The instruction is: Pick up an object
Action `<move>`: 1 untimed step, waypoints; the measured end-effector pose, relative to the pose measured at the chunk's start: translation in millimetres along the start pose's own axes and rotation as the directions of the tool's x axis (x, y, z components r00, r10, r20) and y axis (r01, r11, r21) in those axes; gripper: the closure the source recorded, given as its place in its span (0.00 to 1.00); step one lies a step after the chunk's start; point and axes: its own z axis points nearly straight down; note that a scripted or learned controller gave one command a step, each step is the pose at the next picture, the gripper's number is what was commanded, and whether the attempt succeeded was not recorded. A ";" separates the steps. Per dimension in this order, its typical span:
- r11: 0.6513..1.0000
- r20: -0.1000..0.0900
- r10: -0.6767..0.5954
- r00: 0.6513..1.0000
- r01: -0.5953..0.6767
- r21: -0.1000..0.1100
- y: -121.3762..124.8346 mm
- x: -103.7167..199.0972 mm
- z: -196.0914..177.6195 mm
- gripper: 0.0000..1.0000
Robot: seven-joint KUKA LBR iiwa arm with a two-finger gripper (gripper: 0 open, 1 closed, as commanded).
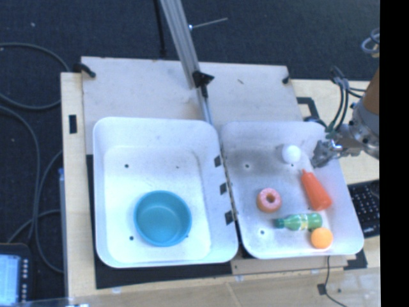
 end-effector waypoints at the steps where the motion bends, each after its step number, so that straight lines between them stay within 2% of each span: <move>1: 1.000 0.000 -0.003 1.000 0.003 0.001 1.9 -0.8 -36.9 1.00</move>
